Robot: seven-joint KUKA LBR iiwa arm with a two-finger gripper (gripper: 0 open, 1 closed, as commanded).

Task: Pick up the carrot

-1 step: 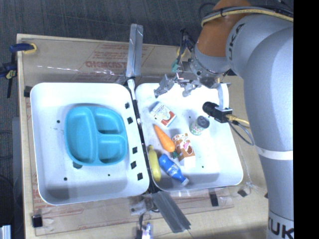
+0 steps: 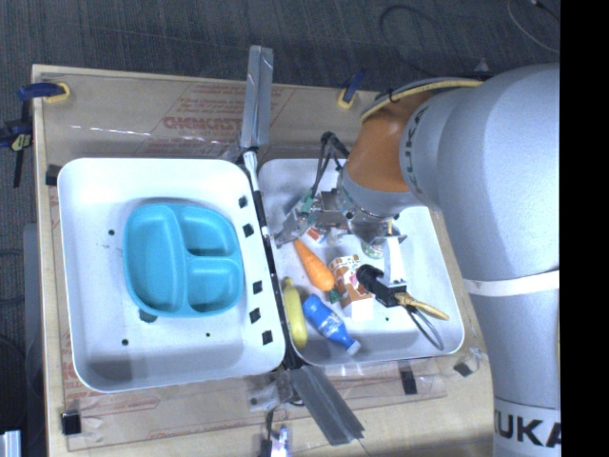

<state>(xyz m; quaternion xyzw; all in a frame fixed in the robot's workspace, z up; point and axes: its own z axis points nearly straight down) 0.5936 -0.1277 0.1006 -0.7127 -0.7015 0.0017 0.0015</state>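
Two bins: left (image 2: 86,350) holds blue tray (image 2: 183,257); right (image 2: 433,246) cluttered.
Carrot (image 2: 313,264): right bin, near divider, banana (image 2: 296,314) and bottle (image 2: 329,322) just below.
Gripper (image 2: 328,219): above carrot's upper end; finger state unclear.
Risk: crowded neighbours, likely snagging clutter or missed grasp.

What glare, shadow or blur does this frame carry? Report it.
Camera view: glare streaks the clear sheet on the bench; soft shadow lies under the blue tray in the left bin; the arm shades the right bin; the carrot reads slightly soft.
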